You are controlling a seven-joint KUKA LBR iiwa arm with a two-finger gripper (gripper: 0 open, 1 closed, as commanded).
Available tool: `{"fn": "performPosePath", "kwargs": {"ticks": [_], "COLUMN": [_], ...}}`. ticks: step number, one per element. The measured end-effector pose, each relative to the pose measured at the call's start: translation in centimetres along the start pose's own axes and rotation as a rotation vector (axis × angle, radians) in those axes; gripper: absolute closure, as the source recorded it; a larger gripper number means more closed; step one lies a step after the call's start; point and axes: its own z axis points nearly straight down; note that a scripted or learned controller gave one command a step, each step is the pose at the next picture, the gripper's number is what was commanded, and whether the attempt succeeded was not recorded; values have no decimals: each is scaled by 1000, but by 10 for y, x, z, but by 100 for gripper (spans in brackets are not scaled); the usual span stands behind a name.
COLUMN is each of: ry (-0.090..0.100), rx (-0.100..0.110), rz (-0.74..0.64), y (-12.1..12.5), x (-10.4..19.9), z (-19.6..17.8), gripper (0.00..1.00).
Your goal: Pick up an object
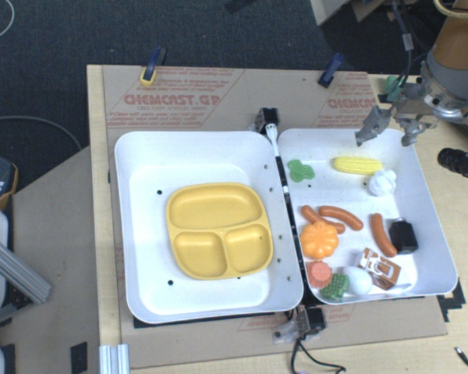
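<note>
My gripper hovers over the far edge of the right bin, its two fingers spread open with nothing between them. Just below it lies a yellow corn cob, with a white garlic-like piece beside that. Further down the bin hold a green leaf piece, sausages, an orange pumpkin, a black block, a red round piece, broccoli, a white egg-like item and a brown-white packet.
The left bin holds a yellow three-part plate. Clamps sit at the board's far edge. A black divider bracket stands between the bins.
</note>
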Motion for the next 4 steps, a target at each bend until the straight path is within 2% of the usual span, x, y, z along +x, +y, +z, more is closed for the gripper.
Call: {"fn": "performPosePath", "kwargs": {"ticks": [1,2,4], "ry": [-2,-1,-1], "rx": [-13,-9,-7], "rz": [-2,-4,-3], "y": [2,8,1], "x": [0,5,18], "z": [-8,37,134], "gripper": [0,0,0]}}
